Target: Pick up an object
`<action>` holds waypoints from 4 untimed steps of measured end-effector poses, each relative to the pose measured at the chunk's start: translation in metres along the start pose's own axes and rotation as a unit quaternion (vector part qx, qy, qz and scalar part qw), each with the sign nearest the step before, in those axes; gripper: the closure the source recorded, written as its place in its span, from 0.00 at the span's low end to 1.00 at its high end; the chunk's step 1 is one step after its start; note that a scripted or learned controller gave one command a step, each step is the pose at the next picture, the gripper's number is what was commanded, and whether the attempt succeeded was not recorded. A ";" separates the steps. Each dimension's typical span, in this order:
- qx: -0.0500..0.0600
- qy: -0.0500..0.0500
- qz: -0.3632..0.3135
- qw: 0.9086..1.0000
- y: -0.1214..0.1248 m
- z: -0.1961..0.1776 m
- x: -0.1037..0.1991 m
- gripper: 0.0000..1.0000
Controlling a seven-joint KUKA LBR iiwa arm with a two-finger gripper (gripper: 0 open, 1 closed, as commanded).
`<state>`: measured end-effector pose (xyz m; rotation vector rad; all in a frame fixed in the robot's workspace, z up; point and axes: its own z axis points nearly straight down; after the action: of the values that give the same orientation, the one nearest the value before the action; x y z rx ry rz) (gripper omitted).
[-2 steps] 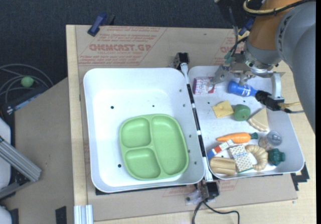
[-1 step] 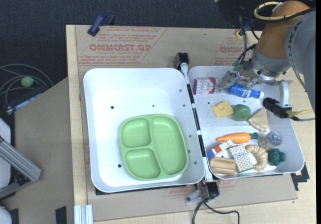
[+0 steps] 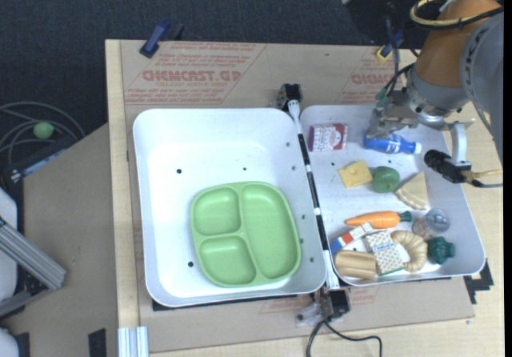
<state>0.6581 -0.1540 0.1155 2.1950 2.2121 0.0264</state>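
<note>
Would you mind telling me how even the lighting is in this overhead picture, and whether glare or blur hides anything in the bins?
Camera view: soft, even light, with only faint shadows under the green three-compartment plastic plate; the white left bin looks bright but not washed out; the small items are slightly soft, so the label on the small red-and-white packet is unreadable; the gripper is blurry above the blue bottle.

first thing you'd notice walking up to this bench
The green three-compartment plate stands out, alone in the left bin. Next, the clutter of small toy foods in the right bin: a carrot, a green apple and a blue bottle among them. Above that bin's far end, the arm's gripper hangs over the bottle.
</note>
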 end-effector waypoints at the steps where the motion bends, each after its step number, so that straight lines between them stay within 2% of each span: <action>1: 0.002 0.000 0.000 1.000 -0.001 0.002 0.000 0.00; 2: 0.010 0.005 0.001 1.000 -0.035 0.022 -0.056 0.00; 3: 0.013 0.003 0.003 1.000 -0.003 0.030 -0.014 0.00; 4: 0.012 0.002 0.003 1.000 -0.002 0.020 -0.014 1.00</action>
<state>0.6567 -0.1685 0.0958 2.2151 2.2186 0.0046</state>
